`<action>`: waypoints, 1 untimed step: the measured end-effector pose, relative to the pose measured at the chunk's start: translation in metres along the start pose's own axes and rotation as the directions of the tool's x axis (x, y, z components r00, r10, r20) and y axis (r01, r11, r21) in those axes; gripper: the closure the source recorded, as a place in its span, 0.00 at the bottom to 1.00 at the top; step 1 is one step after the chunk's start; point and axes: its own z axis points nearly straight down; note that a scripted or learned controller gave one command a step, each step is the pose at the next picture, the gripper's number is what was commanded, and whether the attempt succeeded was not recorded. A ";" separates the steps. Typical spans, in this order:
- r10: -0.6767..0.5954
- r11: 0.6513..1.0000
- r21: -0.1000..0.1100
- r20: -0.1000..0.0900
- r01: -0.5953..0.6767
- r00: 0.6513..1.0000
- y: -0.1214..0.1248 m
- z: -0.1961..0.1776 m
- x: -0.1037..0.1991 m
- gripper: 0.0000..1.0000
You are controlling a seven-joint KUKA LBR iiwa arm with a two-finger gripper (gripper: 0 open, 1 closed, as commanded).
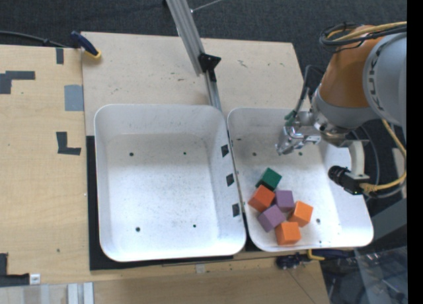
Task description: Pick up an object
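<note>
Your arm reaches in from the right, wrist bent over the right bin point(344, 227). Gripper point(289, 145) hangs above its far end, grip unreadable. Blocks cluster nearer: green block point(269, 178), orange block point(262, 197).

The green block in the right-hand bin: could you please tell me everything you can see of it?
The green block is a small cube, matte like foam or painted wood, darker green on its shaded side. It lies on the floor of the right bin, turned at an angle to the walls, at the upper end of the block cluster. Its lower left corner meets or nearly meets an orange block. The gripper is above it in the picture, apart from it.
</note>
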 end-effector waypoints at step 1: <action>0.001 1.000 0.003 -0.001 -0.001 1.000 0.000 -0.015 0.000 1.00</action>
